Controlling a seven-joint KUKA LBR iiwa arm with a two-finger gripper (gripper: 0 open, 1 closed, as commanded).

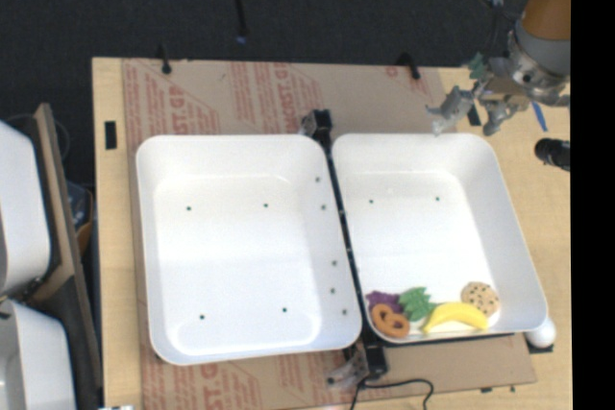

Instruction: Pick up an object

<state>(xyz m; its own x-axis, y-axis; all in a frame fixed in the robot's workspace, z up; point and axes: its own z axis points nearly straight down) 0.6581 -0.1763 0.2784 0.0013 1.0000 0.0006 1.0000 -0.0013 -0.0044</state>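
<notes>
While nothing's been grabbed, the pickable stuff is all bunched in the near corner of the right bin [500, 206]: a yellow banana [454, 317] lying flat, a round tan cookie [479, 299] with dark chips just behind it, a brown pretzel [390, 322], a small purple bunch that looks like grapes [381, 300], and a leafy green piece [417, 301] between the grapes and the banana. They look like little toy foods, smooth and a bit glossy, packed so close that several touch or overlap, and I can't tell which sits on top of which.

The claw [471, 108] hangs over the counter [221, 96] just past the right bin's far rim, well apart from the toys. Its fingers [444, 113] look spread, with nothing between them, though it's pretty blurry up there. The arm above it is cut off at the frame's edge.

Both bins are shallow white plastic with rounded corners. The left bin [154, 235] has a few tiny dark dots on its floor. The counter looks like cardboard with red print.
</notes>
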